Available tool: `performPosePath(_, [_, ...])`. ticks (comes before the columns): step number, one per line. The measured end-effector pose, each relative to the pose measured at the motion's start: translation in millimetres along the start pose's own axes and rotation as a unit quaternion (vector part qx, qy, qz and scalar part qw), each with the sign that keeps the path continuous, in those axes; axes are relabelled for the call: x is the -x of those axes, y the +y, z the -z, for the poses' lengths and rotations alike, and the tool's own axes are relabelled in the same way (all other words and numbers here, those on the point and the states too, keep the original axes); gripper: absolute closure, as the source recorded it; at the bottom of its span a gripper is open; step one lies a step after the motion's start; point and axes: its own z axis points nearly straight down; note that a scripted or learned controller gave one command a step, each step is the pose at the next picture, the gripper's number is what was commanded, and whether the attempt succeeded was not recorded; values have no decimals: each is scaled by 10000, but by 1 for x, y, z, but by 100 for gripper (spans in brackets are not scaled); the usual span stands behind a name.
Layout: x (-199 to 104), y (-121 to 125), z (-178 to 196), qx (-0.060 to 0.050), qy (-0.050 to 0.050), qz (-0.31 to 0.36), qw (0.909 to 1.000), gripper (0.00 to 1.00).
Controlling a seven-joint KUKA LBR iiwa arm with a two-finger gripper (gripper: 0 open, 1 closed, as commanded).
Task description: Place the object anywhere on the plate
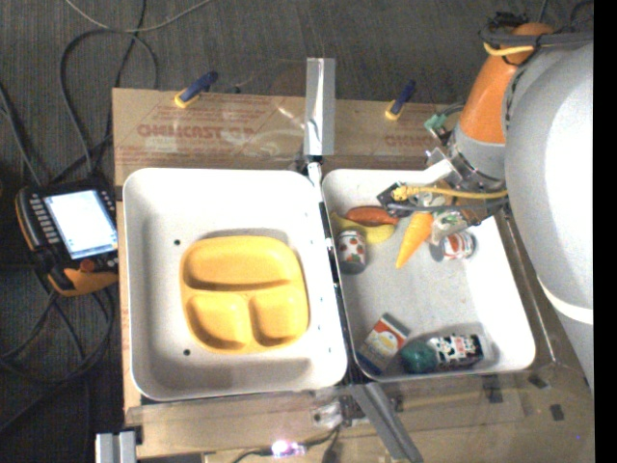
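Gripper (445, 218) over the right bin (463, 302), grip state unclear. I'd take the carrot (413, 241) mid-body (light, rigid, tapered, slips) for the plate (241, 258).

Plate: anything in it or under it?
All three compartments of the plate show bare yellow, with nothing lying in them. It sits on the floor of the left bin. Anything beneath it is covered.

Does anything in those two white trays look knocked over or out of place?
Nothing looks broken or spilled. The right bin is just a jumble: the dark bottle lies on its side and the small carton sits askew. The yellow plate sits flat in the left bin.
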Motion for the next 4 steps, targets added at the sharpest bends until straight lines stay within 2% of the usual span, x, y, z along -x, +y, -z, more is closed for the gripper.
performPosePath(1, [-7,-55,-41,-22,1,155,9999,100])
performPosePath(2, [-39,-105,-40,-9,8,1357,9908,100])
performPosePath(3, [-47,-113,-41,-26,5,533,9986,100])
performPosePath(4, [-42,-174,-41,-20,4,812,9967,100])
